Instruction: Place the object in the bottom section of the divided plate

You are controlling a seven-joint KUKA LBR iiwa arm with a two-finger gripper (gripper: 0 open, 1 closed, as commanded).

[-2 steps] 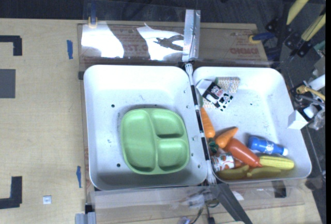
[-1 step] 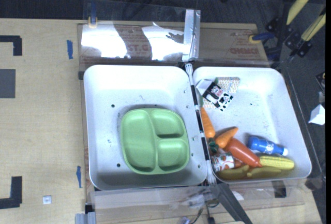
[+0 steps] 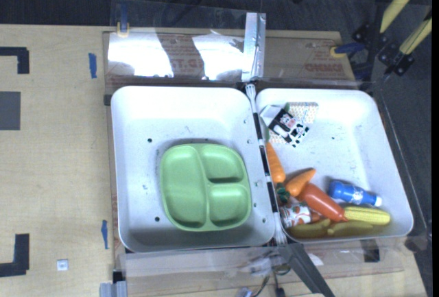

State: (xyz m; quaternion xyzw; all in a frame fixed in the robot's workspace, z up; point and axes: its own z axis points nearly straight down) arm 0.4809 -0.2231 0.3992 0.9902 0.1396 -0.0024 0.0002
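A green divided plate point(image 3: 204, 186) lies in the left white bin point(image 3: 137, 124), with one long section on its left and two smaller sections on its right. All three sections look bare. The right bin point(image 3: 357, 131) holds a pile of toy food along its near left side: an orange carrot point(image 3: 275, 162), a second carrot piece point(image 3: 300, 182), a red-orange pepper-like piece point(image 3: 321, 202), a yellow corn cob point(image 3: 365, 216) and a blue bottle point(image 3: 352, 193).
A black-and-white patterned packet point(image 3: 288, 125) lies at the back left of the right bin. A small printed item point(image 3: 293, 212) sits under the vegetables. A clear panel with a metal post point(image 3: 252, 45) stands behind the bins. Wooden bench surface point(image 3: 48, 172) extends left.
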